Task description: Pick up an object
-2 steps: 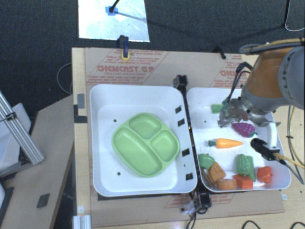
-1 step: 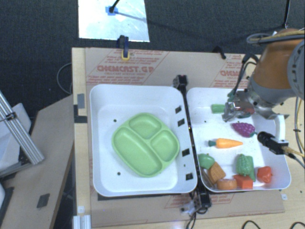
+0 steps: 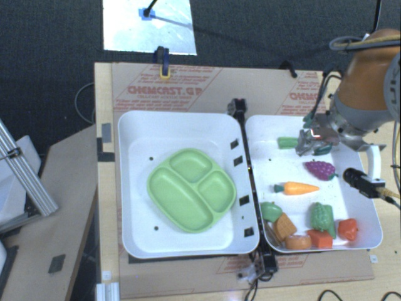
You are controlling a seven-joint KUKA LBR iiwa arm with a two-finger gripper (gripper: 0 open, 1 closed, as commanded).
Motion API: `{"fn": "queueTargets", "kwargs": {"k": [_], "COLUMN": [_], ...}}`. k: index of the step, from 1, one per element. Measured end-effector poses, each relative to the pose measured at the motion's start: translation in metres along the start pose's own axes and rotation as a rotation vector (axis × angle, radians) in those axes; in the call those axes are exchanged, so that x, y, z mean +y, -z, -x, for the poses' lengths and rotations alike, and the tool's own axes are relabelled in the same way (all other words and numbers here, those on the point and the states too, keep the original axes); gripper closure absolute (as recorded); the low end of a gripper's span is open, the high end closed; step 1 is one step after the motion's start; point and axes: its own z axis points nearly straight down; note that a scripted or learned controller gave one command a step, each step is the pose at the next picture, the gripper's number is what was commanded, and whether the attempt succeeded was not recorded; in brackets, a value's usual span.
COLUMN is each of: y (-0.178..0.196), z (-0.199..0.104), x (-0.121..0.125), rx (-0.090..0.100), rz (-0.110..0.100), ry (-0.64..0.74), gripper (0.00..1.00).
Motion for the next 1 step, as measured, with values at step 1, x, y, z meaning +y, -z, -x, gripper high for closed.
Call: {"fn": "queueTargets", "kwargs": {"k": [1], "y": [0.0033], "z": [-0.0332], "x": [0.0307], "rx": [0.001], "rz": [0.001], "ry": [0.005], "gripper": [1.00]}}
